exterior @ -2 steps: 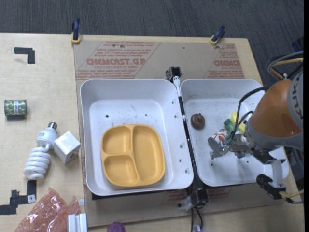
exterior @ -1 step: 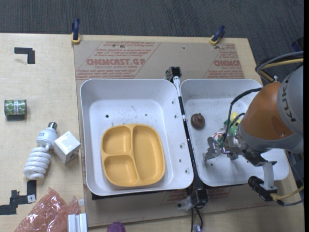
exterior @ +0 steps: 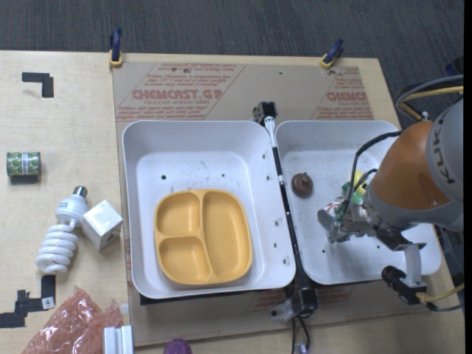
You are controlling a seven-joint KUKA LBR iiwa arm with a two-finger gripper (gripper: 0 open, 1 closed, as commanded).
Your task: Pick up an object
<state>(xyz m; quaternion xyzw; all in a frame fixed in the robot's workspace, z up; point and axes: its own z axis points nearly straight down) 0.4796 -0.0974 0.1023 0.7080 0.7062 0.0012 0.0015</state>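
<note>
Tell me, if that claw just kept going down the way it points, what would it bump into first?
Most likely the bare white floor of the right bin. The gripper points down into that bin, with the small brown object off to its side, apart from it. Depth is hard to judge from this slanted view.

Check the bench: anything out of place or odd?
Nothing spilled or broken. Loose clutter lies outside the bins on the left bench: a spiral light bulb, a small white box and a green can on its side. The yellow divided plate sits slightly askew in the left bin.
</note>
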